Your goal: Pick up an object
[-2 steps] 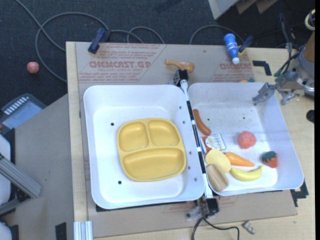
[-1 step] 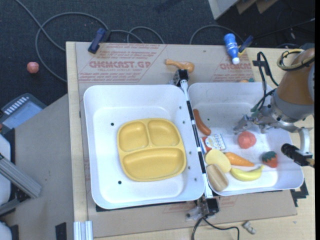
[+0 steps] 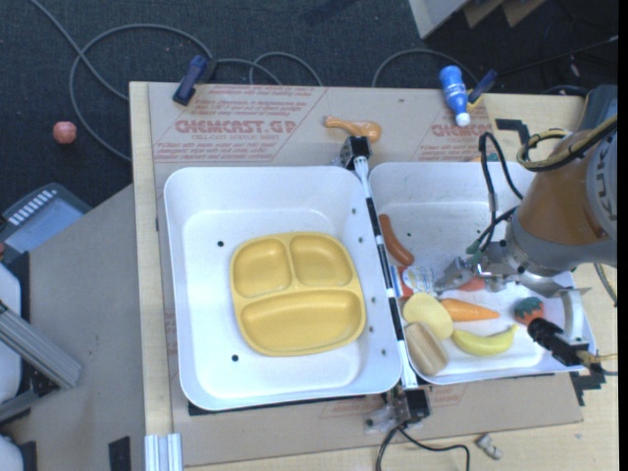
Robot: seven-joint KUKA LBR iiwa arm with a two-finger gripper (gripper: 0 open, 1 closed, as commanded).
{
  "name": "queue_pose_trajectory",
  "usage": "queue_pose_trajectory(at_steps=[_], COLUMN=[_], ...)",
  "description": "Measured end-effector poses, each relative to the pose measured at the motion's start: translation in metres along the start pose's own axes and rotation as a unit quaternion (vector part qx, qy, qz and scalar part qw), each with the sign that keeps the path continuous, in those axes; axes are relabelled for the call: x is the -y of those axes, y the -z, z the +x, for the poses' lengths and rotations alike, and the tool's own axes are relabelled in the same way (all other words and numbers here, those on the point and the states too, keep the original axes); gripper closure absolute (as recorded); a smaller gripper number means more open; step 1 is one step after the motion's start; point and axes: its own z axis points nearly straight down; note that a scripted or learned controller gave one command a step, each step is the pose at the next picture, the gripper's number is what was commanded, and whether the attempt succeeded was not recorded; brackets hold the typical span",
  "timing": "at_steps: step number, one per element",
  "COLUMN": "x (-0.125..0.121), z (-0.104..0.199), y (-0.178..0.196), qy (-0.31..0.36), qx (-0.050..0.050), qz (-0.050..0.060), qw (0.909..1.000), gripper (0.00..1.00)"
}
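Carrot (image 3: 469, 311) just below jaws (image 3: 469, 272) (right bin)

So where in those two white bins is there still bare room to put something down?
Left bin: a bare white margin rings the yellow divided plate, widest along the far wall. Right bin: its far part, beyond the sausage, is bare. Its near part is crowded: carrot, banana, bread roll and the pincer.
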Motion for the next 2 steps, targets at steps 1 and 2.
queue_pose_trajectory(at_steps=[1,2], x=[0.000,0.048], z=[0.000,0.088], y=[0.010,0.100], qy=[-0.001,0.000], qx=[0.001,0.000], qz=[-0.001,-0.001], qw=[1.0000,1.0000], gripper=[1.00,1.00])
